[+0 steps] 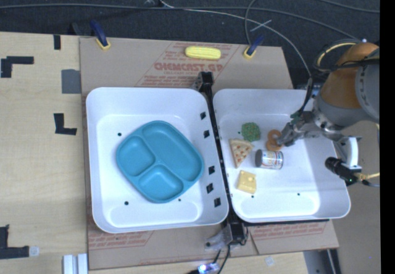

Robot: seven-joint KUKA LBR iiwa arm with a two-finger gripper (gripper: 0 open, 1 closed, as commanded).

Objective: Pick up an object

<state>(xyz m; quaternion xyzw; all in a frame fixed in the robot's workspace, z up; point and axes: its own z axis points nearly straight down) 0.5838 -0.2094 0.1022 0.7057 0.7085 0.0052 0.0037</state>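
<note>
The right bin [321, 205] holds several small items: a green broccoli piece [250, 131], a pizza slice [240, 150], a yellow cheese wedge [247, 181], a small silver can [270, 159] lying on its side, and a brown ring-shaped piece [273, 140]. My gripper [287, 136] is down in this bin, its tip right beside the brown piece on that piece's right and just above the can. The tip is small and dark, and I cannot tell whether it touches the brown piece.
A blue divided tray [159, 160] lies in the left bin [99, 106]. A yellow item [202, 52] rests on the cardboard behind the bins, between two blue clamps [100, 37]. Cables cross the dark area at the back.
</note>
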